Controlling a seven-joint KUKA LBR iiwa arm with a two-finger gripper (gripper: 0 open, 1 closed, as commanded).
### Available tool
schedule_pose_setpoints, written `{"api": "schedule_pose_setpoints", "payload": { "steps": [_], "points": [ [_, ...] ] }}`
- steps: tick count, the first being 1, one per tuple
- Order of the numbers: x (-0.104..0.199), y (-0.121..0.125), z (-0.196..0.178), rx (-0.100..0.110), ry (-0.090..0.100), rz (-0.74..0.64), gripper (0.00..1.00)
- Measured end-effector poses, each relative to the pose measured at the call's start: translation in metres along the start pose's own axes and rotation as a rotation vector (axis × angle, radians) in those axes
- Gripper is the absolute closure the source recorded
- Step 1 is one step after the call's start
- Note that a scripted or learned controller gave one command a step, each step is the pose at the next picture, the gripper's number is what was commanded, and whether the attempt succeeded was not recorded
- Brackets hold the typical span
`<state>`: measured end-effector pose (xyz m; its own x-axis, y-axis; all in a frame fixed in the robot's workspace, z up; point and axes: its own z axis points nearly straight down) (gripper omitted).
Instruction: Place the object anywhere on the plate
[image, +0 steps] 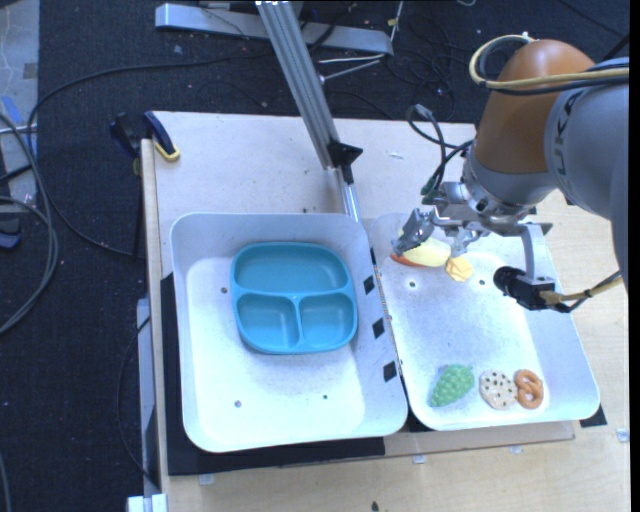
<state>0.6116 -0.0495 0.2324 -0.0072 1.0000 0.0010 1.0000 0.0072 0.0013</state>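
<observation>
Pale yellow toy fruit slice (424, 256) lies at the right bin's (560, 340) eleven o'clock; my gripper (432, 232) sits on it, finger state untellable, far from the blue plate (294, 297) at nine o'clock.

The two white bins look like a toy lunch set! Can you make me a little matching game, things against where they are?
Things:
1. blue plate
2. pretzel
3. green grapes
4. gripper

Places:
A. right bin, near right corner
B. right bin, far left end
C. left bin
D. right bin, left of the cookie

Pairs: 1-C, 2-A, 3-D, 4-B
</observation>
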Motion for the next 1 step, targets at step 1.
{"api": "schedule_pose_setpoints", "payload": {
  "steps": [1],
  "points": [
    [0.0557, 0.0018, 0.0104, 0.002, 0.000, 0.000, 1.00]
  ]
}}
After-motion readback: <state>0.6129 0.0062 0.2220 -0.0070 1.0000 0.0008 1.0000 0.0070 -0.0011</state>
